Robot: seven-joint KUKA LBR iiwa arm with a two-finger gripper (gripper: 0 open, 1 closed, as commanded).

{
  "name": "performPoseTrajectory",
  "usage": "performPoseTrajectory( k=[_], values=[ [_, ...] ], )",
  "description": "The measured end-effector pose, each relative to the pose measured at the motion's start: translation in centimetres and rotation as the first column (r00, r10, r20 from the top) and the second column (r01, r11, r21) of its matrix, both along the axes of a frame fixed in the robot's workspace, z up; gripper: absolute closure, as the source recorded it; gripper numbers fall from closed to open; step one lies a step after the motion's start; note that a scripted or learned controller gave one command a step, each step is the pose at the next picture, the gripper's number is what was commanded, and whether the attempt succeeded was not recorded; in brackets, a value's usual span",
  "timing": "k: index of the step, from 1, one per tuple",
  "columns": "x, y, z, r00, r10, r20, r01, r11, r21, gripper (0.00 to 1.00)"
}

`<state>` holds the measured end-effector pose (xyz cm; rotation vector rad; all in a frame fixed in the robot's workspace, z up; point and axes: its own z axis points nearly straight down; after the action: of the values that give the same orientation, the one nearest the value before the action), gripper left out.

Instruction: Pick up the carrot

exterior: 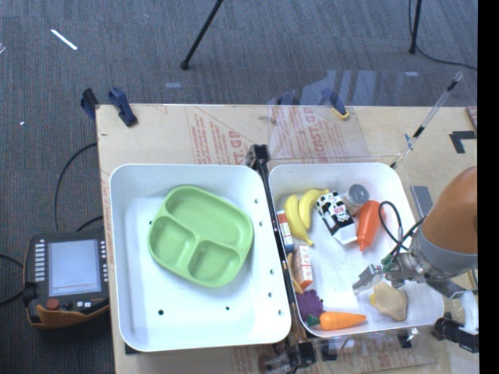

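The carrot (343, 319) is orange with a green top and lies flat along the near edge of the right bin (390, 171), its tip pointing right. My gripper (380, 276) hangs over the right part of that bin, above and to the right of the carrot and apart from it. It sits just over a tan bread-like piece (390, 302). Nothing shows in the gripper's grasp.
The right bin also holds two bananas (299, 211), a cow-patterned carton (336, 214), an orange bottle (368, 224), a small box (304, 266) and purple grapes (312, 303) left of the carrot. A green divided plate (201, 236) lies in the left bin (125, 287).
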<state>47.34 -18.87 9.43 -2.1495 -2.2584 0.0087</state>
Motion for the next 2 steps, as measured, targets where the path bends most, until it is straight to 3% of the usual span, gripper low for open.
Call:
performPoseTrajectory(
  k=[1,2],
  values=[
    [-0.05,-0.07,0.55,1.0,-0.008,-0.005,0.008,1.0,0.002,1.0],
    [-0.07,-0.07,0.53,1.0,-0.011,-0.005,0.011,1.0,0.002,0.0]
  ],
)
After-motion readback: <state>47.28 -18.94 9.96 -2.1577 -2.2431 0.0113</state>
